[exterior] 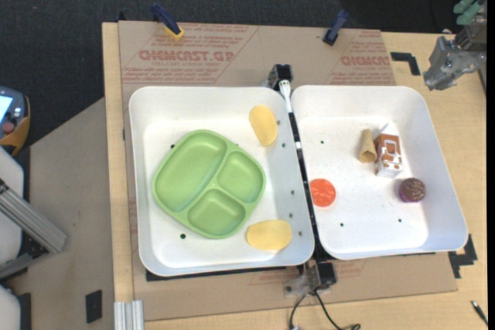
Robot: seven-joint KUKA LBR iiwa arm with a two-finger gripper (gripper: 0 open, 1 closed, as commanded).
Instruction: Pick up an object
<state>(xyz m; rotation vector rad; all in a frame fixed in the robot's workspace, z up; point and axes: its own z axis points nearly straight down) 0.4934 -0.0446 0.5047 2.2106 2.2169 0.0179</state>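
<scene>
The right bin [368, 106] holds an orange-red disc [322, 192] near its left wall. A tan cone [366, 145] and a brown-and-white carton [387, 153] lie side by side right of centre. A dark purple ball [412, 190] rests near the right wall. The left bin [141, 166] holds a green divided plate [209, 183]. One yellow oval piece [263, 125] lies above the plate and another [269, 234] below it. My gripper [442, 73] hangs beyond the right bin's far right corner, above the cardboard and away from every object.
Both bins sit on a cardboard sheet [232, 50] held by blue clamps [168, 21] at its far edge. A black bracket [281, 76] stands where the bins meet at the back. Dark floor surrounds the bench.
</scene>
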